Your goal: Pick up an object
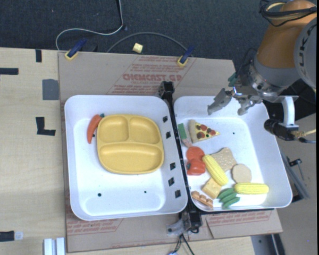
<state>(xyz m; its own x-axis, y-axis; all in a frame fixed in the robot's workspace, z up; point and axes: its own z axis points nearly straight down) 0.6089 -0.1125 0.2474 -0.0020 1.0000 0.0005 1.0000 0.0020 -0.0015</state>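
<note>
My gripper (232, 103) hangs open over the far part of the right bin (266, 137), its two grey fingers spread apart with nothing between them. Just below and left of it lies a pizza slice (203, 131). Further toward the front sit a red tomato (195, 154) and a red pepper (196, 168), a yellow corn cob (215, 169), a slice of bread (225, 156), a round cookie (241, 172), a second corn cob (251, 188), green beans (229, 197) and a cheese cube (211, 187).
The left bin (80, 185) holds a yellow divided plate (130, 143) and an orange carrot (93, 127) beside it. A black clip strip (173, 142) runs between the bins. Cables and a small yellow block (137, 48) lie on the dark floor behind the bench.
</note>
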